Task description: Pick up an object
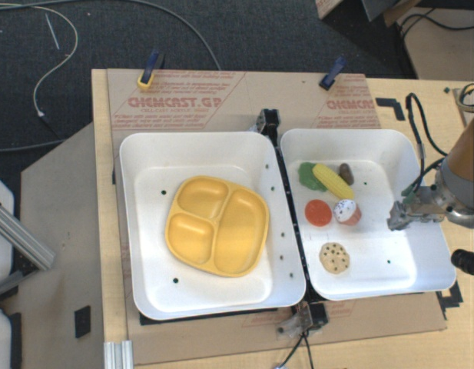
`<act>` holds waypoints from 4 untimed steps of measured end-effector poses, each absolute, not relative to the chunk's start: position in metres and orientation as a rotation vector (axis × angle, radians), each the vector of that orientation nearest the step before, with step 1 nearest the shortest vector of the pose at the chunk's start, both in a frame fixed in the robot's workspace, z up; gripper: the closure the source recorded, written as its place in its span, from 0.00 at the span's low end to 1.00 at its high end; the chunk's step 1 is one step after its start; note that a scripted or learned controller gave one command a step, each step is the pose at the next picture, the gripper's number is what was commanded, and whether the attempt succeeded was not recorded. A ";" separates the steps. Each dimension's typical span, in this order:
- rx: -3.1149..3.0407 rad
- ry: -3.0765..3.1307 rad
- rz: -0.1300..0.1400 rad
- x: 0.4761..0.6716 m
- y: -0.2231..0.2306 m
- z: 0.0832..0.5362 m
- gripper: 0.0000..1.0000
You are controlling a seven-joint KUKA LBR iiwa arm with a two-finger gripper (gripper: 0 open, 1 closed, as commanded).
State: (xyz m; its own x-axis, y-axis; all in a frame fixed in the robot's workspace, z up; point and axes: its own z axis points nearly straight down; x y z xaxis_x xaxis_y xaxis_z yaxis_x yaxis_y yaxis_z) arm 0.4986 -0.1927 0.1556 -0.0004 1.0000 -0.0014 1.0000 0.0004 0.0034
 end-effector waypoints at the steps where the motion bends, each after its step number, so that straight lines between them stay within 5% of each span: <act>1: 2.217 2.220 0.003 0.493 -0.191 0.216 1.00; 2: 2.217 2.220 0.003 0.494 -0.191 0.245 1.00; 4: 2.215 2.227 0.003 0.533 -0.098 0.233 1.00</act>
State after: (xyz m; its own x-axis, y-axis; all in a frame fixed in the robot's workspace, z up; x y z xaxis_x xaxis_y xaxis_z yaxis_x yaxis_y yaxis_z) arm 0.5326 -0.0983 0.2327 -0.0053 1.0000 0.0009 1.0000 0.0053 0.0016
